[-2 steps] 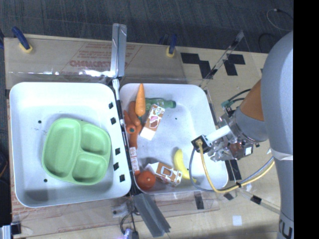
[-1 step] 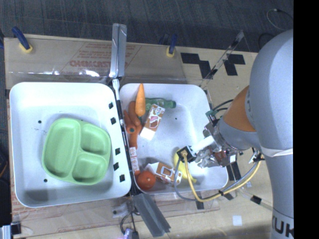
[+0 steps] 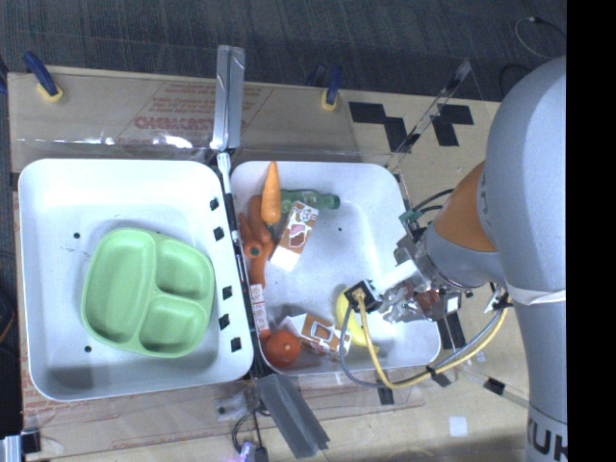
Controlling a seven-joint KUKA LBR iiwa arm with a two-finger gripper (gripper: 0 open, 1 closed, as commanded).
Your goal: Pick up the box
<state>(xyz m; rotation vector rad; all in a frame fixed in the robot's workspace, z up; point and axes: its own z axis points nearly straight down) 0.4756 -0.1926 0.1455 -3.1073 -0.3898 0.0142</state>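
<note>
The box, a white carton with red and green print, lies flat in the right bin, upper-left part, its top end just beside the carrot and a dark green item, with a red-orange piece along the bin wall to its left. Not lifted, nothing touching it, so the pick is not done. A second small carton lies near the bin's front edge, between a tomato and a yellow fruit; it could also count as a box, hard to say which is meant. The gripper is down low in the bin's right-front area, just beside the yellow fruit and well apart from the white carton, nearer the small one. Whether it's clamped on anything or released, I can't tell from here; too cluttered. Nothing visibly held. The left bin has a green divided plate, irrelevant. I'd judge the task early: approach, grasp and lift are all left.
</note>
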